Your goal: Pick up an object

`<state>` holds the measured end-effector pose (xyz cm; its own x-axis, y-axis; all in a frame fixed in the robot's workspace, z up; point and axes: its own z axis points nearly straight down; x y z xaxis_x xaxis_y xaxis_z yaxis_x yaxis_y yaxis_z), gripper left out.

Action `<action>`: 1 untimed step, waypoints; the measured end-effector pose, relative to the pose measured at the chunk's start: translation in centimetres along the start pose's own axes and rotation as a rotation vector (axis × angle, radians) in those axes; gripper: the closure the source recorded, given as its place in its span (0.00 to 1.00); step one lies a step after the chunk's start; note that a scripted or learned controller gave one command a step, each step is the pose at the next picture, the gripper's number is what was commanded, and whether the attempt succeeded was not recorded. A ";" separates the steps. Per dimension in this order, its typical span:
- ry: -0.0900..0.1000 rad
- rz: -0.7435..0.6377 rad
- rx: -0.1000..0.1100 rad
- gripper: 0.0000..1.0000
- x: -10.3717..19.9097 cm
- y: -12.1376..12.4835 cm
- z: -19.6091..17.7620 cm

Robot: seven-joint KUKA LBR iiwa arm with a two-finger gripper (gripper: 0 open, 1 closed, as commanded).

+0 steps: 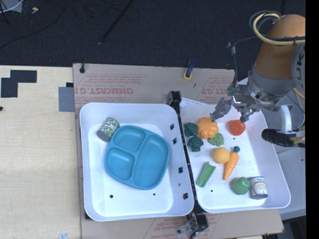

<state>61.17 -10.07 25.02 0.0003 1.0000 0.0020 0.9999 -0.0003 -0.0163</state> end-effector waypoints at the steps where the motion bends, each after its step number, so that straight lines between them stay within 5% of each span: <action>1: -0.001 -0.002 -0.013 0.00 0.0 0.2 -0.8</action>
<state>61.38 -10.07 25.79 -0.0014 1.0000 0.0007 1.0000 0.0014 -0.0034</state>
